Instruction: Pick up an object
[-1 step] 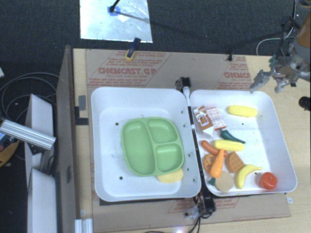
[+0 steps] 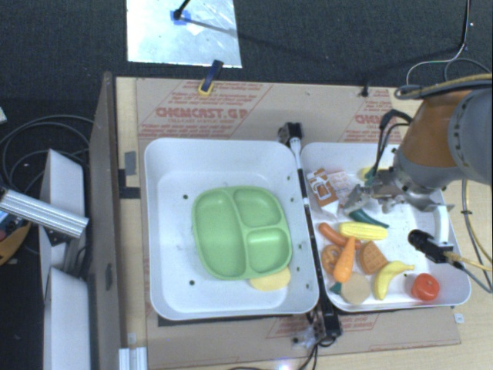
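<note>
step: approach, nothing lifted | gripper just above corn cob, grip state unclear | next: descend onto cob, clamp, lift

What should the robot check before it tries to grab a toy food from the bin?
1. Gripper is over the right bin: ok.
2. Toys within reach: corn, carrot, banana, tomato all lie in that bin: ok.
3. A toy sits between the fingers: cannot tell, the gripper is blurred.
4. Target stands apart from its neighbours: not ok, corn, carrot and the other toys crowd together.
5. Green tray in the left bin is out of the way: ok.
</note>
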Controlling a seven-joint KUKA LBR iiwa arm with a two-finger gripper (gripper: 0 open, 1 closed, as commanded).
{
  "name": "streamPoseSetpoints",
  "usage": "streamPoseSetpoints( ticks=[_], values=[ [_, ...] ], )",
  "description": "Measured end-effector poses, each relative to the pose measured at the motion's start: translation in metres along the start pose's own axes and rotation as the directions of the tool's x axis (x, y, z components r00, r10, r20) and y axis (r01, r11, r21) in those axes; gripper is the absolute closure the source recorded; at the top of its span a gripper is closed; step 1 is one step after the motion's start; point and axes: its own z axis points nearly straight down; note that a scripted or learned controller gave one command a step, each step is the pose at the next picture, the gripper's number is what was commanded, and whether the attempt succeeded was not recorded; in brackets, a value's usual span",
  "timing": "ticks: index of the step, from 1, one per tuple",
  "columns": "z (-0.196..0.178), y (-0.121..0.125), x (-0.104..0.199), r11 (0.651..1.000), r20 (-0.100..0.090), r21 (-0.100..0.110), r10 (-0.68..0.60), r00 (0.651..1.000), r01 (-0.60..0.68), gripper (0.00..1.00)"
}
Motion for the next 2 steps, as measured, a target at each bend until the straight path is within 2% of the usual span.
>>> streamPoseSetpoints(
  ticks=[1, 2],
  values=[
    [0.024, -0.032, 0.034, 1.000, 0.004, -0.012, -0.001, 1.000, 0.001, 0.00],
    [0.011, -0.030, 0.032, 1.000, 0.007, -0.019, 0.001, 1.000, -0.001, 1.00]
  ],
)
